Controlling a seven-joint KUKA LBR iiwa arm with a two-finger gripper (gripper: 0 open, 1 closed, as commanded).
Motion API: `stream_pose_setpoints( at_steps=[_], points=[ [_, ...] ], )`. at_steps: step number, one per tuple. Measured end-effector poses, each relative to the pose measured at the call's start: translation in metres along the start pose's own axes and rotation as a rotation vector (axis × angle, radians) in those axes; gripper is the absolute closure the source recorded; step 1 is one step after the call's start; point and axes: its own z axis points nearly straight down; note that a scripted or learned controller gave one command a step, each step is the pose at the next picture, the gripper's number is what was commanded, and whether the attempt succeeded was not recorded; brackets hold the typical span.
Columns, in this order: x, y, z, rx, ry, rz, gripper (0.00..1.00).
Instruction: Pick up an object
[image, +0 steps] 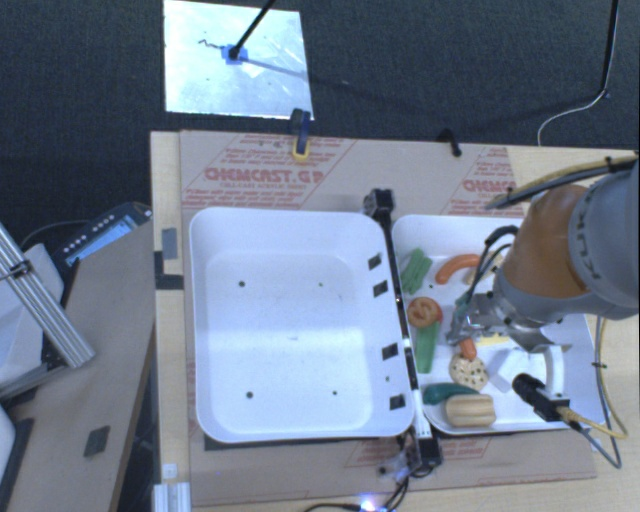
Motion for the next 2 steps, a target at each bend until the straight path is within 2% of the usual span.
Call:
stream_pose_setpoints(
  at_steps=[1, 2],
  points=[
    [0.012, 0.042, -0.033, -0.014, -0.003, -0.009, 1.0],
    [-0.008, 0.081, 0.0, -0.009, -0.003, -0.009, 1.0]
  ],
)
